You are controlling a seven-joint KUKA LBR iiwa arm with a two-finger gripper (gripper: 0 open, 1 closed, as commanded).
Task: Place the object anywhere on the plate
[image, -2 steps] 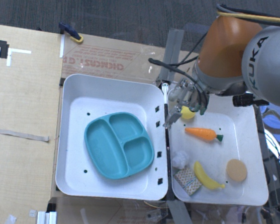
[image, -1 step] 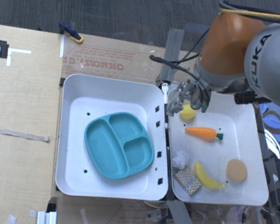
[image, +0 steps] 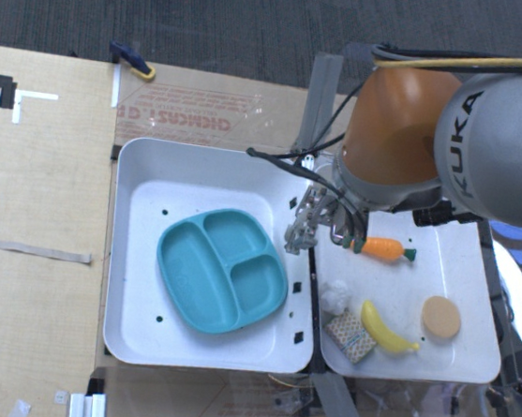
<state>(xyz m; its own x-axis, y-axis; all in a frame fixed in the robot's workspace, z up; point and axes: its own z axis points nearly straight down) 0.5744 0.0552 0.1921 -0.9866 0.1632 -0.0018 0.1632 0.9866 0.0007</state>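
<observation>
We see the gripper [image: 321, 222] above the seam between both bins, just beside the carrot [image: 385, 250], which lies at its 3 o'clock in the right bin [image: 469, 361]. We cannot tell its state. The plate [image: 223, 270] rests in the left bin [image: 132, 263], at 8 o'clock from the gripper.

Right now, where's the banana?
In the right bin, near its front edge, the banana lies between the patterned sponge and the tan round cookie.
</observation>
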